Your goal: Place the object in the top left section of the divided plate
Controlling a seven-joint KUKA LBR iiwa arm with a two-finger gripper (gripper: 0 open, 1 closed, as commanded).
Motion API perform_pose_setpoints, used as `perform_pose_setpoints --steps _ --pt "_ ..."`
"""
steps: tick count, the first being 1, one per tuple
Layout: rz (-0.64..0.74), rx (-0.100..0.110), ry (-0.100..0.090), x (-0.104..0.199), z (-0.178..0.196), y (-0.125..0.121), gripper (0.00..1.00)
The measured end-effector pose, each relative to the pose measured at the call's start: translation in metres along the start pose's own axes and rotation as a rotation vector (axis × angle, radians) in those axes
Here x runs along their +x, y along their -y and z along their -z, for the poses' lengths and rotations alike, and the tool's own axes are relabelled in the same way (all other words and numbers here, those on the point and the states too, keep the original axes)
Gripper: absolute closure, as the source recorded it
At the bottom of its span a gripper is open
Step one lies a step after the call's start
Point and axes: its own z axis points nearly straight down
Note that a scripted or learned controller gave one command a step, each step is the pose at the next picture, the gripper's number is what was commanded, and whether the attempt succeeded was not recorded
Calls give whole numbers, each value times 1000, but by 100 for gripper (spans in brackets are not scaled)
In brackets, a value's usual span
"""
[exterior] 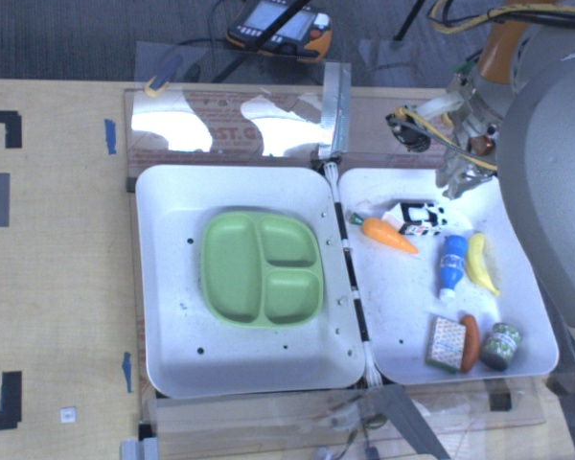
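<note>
From the overhead camera view, I see my gripper point(457, 173) poised over the far edge of the right white bin point(527, 353), touching nothing; whether it is released or clenched I cannot tell. Near it lie an orange plastic carrot point(387, 235) and a black-and-white toy cow point(420, 217). The green divided plate point(218, 266) sits in the left white bin point(163, 257).

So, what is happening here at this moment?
A grey robot arm reaches in above the right bin, which holds a carrot, a blue bottle, a banana and other small items. The green divided plate lies in the left bin with nothing on it. The gripper hangs over the right bin's back edge.
</note>
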Motion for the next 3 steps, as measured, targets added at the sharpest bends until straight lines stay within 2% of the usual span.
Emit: perform_pose_setpoints --steps 1,2,3 --pt "-1 1 -1 -3 12 28 100" --pt "68 -10 -24 -5 -111 -16 100" --pt "301 7 -11 -4 -119 -56 100"
